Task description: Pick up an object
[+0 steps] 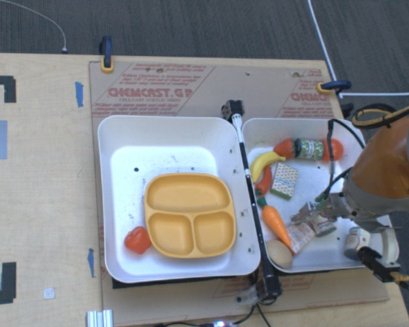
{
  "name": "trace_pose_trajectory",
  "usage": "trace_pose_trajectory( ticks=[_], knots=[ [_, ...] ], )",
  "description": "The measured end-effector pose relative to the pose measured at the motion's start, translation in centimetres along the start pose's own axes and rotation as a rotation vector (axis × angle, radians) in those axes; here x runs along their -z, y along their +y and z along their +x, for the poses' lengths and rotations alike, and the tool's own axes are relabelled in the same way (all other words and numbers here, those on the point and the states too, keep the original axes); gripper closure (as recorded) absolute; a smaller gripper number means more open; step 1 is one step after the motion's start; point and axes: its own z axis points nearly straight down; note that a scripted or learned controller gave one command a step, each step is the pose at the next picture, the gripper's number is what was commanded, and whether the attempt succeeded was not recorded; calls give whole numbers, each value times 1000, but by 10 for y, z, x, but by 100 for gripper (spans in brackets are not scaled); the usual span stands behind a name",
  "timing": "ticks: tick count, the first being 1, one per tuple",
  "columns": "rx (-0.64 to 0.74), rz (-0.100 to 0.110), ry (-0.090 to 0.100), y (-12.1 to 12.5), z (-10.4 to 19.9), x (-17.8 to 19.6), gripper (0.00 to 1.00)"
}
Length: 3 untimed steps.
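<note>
My gripper point(315, 218) is low inside the right bin point(341, 261), reaching in from the right. It hangs just above a crinkled silver and red packet point(300, 237). An orange carrot point(275, 225) lies just to its left, and a tan round cookie point(280, 253) sits at the bin's front left corner. Further back are a yellow banana point(264, 163), a patterned green and white packet point(284, 180) and a green bottle with red ends point(308, 148). I see nothing lifted off the bin floor.
The left bin point(116, 182) holds a yellow divided plate point(189, 214) and a red strawberry-like piece point(137, 240) by its front left. The grey and orange arm point(385, 172) covers the right bin's right side. Clamps point(106, 53) sit at the board's back edge.
</note>
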Motion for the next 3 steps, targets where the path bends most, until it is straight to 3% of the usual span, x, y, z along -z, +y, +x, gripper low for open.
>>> trace_pose_trajectory(
  ticks=[1,2,3],
  knots=[
    [-2,-1,-5,0,37,0,0],
    [-4,-12,-10,3,35,12,100],
    [4,16,7,-2,95,95,100]
  ],
)
